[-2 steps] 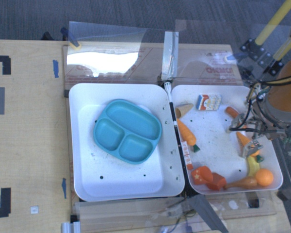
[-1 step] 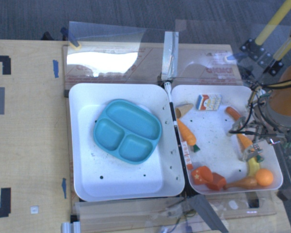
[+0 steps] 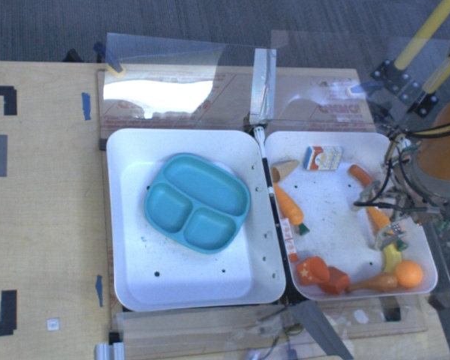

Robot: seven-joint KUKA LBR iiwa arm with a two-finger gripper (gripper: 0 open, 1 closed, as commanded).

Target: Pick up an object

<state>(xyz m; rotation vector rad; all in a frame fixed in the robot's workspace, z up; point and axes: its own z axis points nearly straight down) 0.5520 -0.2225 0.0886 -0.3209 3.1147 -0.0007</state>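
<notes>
Over the right bin: your gripper (image 3: 390, 227) hangs low at the right wall of the right-hand shallow white bin (image 3: 326, 137), wrapped in black cables.
Jaws: cannot tell how they stand; cables and clutter hide the tips, so treat a grasp as unconfirmed.
Nearest candidates: short orange carrot piece (image 3: 378, 217) and small yellow banana-like toy (image 3: 391, 257), both just beside the tool; round orange ball (image 3: 409, 274) in the near right corner.
Other pieces: long orange carrot with green tip (image 3: 289, 207) by the left wall, red tomato-like toy (image 3: 313, 270), small white printed carton (image 3: 322, 158) at the far side.
Left bin: blue three-compartment plastic plate (image 3: 198, 202) in the left-hand white bin (image 3: 127, 156); leave it.
Advice: you'd likely do best taking one isolated piece, centred, away from the wall.
Risk: crowding by the corner may catch two items.
</notes>
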